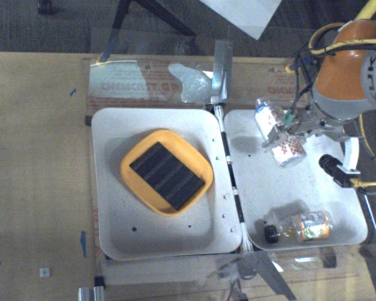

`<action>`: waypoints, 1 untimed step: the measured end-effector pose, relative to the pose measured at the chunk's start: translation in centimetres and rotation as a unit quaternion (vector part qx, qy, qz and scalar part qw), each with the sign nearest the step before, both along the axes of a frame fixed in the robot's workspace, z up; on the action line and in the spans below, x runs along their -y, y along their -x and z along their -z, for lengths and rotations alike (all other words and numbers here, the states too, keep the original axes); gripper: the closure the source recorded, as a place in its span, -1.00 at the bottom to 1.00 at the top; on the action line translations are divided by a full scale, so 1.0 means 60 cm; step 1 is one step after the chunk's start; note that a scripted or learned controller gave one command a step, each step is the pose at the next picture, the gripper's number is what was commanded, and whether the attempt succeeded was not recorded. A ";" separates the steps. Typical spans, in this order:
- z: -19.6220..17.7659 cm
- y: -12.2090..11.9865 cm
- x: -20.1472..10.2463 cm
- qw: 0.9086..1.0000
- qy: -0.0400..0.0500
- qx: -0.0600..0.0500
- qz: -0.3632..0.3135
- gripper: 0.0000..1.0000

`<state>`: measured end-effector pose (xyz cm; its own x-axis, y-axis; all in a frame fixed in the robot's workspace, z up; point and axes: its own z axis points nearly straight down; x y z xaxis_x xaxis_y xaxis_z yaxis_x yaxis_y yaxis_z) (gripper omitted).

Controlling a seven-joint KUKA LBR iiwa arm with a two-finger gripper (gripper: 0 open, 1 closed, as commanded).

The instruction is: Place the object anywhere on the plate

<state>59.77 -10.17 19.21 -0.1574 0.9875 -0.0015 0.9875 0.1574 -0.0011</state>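
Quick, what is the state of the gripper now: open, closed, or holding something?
Gripper: cannot be told; it is over the right bin, at a small packet, and a grip on it is not visible.

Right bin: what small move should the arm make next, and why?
Probably lift straight up. The gripper sits low at the clear packet in the right bin, while the yellow plate lies in the left bin.

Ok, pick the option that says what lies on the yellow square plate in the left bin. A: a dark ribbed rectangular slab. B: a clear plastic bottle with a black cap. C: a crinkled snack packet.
A: a dark ribbed rectangular slab lies diagonally on the yellow square plate in the left white bin.
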 end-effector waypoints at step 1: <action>0.013 -0.021 -0.115 0.994 -0.001 0.000 -0.108 1.00</action>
